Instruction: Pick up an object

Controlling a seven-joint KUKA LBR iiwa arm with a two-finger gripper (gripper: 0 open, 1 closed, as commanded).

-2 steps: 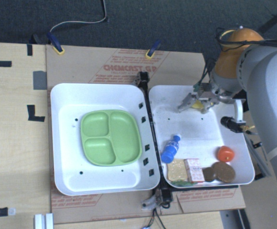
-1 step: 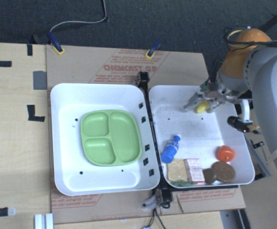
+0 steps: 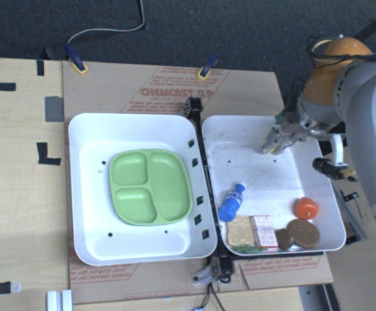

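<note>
Bench bearing two white bins; left bin [image 3: 84, 173] holding green tray [image 3: 151, 186]. Gripper [image 3: 273, 146] hovering upper part of right bin [image 3: 252, 135], grasp state impossible to tell, nothing seen between tips. Bottle [image 3: 232, 203], ball [image 3: 306, 208], packets [image 3: 251, 232] lying lower right. Judging approach step underway; next move calling for descent onto chosen object.

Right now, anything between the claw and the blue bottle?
No. The camera view shows only bare white bin floor between the claw and the blue bottle.
</note>
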